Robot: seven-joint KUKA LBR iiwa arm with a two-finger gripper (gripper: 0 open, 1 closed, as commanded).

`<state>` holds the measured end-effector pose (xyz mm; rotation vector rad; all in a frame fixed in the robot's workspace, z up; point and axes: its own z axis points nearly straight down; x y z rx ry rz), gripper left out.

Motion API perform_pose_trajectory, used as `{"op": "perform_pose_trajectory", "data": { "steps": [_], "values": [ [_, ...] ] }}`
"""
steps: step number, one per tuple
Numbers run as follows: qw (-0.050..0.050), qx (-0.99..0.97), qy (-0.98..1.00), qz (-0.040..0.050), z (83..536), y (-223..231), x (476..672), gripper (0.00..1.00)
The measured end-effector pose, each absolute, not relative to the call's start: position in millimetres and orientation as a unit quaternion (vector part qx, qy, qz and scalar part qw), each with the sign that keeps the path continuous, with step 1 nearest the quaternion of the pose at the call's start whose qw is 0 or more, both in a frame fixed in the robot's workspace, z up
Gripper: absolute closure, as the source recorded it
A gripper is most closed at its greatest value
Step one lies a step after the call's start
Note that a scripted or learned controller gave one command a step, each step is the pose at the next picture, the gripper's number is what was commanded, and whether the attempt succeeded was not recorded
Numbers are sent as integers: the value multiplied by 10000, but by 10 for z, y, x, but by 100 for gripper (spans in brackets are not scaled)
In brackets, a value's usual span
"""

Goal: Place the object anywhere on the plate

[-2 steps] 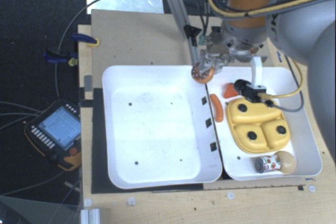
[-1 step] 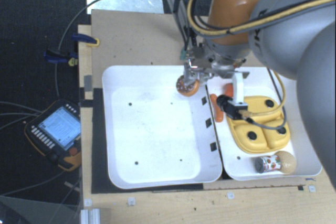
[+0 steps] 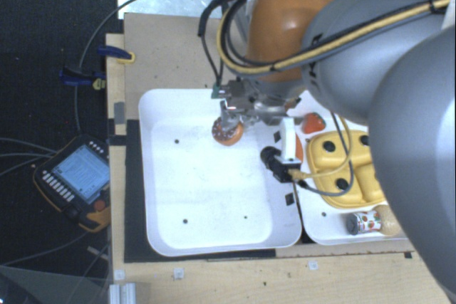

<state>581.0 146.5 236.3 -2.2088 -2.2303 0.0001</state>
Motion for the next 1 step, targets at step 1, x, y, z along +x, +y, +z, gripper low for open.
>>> {"op": "perform_pose_trajectory", "data": {
  "steps": [1],
  "values": [
    [18, -7032, -7110, 1, 2318, 2026, 5524, 100]
  ]
}}
